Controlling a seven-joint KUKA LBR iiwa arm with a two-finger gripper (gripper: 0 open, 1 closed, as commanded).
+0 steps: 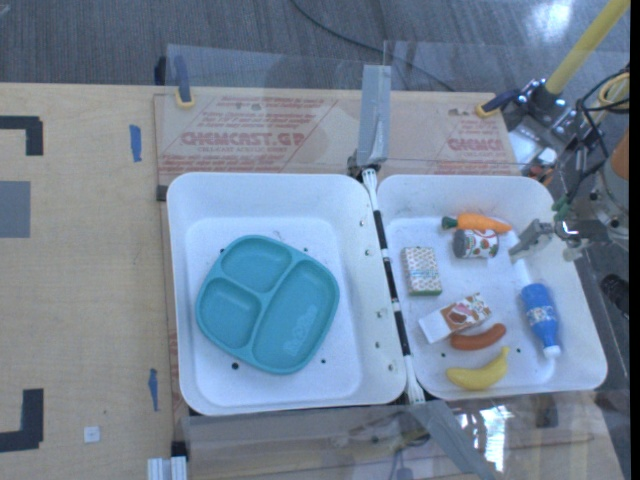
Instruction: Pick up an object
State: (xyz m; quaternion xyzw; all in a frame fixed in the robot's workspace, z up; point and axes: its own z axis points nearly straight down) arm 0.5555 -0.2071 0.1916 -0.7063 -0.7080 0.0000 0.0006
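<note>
While the toy food lies loose in the right bin (590, 368), we see a carrot (484, 224), small can (476, 245), box (422, 270), sausage (478, 339), banana (478, 370) and blue bottle (540, 317). Our gripper (534, 238) hangs beside the can, holding nothing. A teal plate (267, 303) fills the left bin (185, 208).

Divided tray (267, 303) in left bin (200, 193); banana (477, 371) in right bin (420, 190).

Red "CHEMCAST GP" lettering is printed on the masked sheet (262, 128) behind the bins.
</note>
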